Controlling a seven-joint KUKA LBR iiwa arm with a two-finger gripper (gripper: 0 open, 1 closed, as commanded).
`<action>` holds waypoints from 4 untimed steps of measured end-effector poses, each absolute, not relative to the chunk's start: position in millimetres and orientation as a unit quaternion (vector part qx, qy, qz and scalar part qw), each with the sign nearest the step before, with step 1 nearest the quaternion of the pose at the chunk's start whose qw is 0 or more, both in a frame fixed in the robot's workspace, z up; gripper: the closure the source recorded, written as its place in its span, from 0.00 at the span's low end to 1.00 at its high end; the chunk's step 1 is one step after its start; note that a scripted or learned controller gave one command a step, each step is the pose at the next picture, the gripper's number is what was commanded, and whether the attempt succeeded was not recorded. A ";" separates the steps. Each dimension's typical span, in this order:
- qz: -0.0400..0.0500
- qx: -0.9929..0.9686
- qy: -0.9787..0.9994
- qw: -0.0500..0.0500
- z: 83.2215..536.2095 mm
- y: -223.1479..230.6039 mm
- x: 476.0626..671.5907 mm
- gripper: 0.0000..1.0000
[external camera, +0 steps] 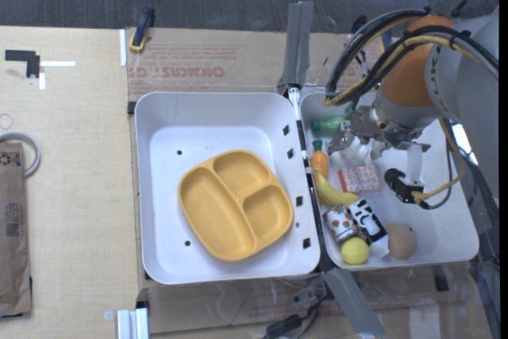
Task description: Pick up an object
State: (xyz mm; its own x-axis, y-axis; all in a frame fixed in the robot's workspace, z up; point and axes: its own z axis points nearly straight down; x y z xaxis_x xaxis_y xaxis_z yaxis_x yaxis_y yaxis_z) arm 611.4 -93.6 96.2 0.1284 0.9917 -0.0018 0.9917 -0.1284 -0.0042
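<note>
The left bin (151,171) holds a yellow divided plate (236,205). The right bin (452,238) holds a banana (332,190), carrot (319,161), lemon (355,251) and can (343,223); the pincer (357,143) hangs above them, grip state unclear. Pale wood worktop (71,115).

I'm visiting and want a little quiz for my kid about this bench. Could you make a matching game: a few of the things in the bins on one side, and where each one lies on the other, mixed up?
Things:
1. divided yellow plate
2. banana
3. lemon
4. brown egg-shaped thing

Places:
A. near front corner of the right bin, next to a can
B. alone in the left bin
C. front of the right bin, right of the yellow round fruit
D. along the right bin's left wall, just below a carrot

Pairs: 1-B, 2-D, 3-A, 4-C
</note>
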 end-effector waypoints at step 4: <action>0.003 -0.694 -0.720 0.002 96.4 -109.2 552.1 0.00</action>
